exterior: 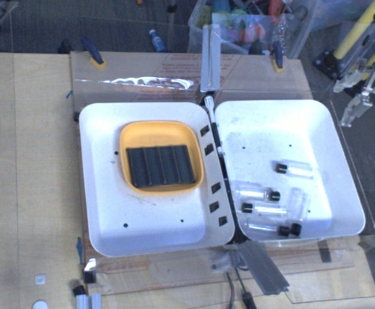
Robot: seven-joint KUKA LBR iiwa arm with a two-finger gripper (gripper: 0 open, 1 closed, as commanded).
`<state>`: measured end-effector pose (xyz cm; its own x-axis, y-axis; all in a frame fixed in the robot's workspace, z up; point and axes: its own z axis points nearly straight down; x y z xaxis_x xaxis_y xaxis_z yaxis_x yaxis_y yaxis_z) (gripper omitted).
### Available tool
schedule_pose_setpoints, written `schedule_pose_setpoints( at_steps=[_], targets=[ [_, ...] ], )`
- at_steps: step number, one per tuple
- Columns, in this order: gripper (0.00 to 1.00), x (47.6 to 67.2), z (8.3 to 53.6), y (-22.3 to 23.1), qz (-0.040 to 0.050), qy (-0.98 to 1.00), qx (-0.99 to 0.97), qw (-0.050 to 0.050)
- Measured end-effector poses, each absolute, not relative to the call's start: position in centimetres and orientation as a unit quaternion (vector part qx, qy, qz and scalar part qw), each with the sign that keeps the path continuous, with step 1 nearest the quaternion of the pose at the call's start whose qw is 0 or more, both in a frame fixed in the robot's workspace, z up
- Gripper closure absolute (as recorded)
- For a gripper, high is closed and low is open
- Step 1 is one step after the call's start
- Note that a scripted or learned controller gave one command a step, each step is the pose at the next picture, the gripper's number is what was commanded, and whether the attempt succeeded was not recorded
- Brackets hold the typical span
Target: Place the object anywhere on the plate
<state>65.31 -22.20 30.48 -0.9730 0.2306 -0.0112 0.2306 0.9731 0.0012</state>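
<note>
A yellow plate [127, 138] lies in the left bin [104, 198], toward its back. A dark ribbed rectangular pad [160, 165] lies flat on the plate and covers most of its floor. Several clear vials with black caps lie in the right bin [271, 124], toward its front. One vial [293, 168] lies apart near the middle. Another vial [257, 191] and a third vial [272, 228] lie in a loose cluster close to the front wall.
A raised divider [214, 172] with black marks runs between the two bins. A clear box of mixed clutter [252, 11] stands behind the bins. A metal bracket [360, 102] hangs just outside the right bin's back right corner. Small tools lie at the bench's front left [84, 288].
</note>
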Motion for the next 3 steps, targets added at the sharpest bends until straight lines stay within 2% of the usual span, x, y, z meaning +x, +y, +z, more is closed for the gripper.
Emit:
schedule_pose_setpoints(
  at_steps=[1, 2, 3],
  targets=[
    [0.0, 66.2, 32.4, -22.1, -0.0004, 1.0, -0.026, 0.006],
    [0.0, 66.9, 32.6, -22.1, -0.0008, 0.983, -0.182, 0.006],
    [0.0, 66.6, 35.8, -22.2, -0.0013, 0.947, -0.321, 0.006]
  ],
)
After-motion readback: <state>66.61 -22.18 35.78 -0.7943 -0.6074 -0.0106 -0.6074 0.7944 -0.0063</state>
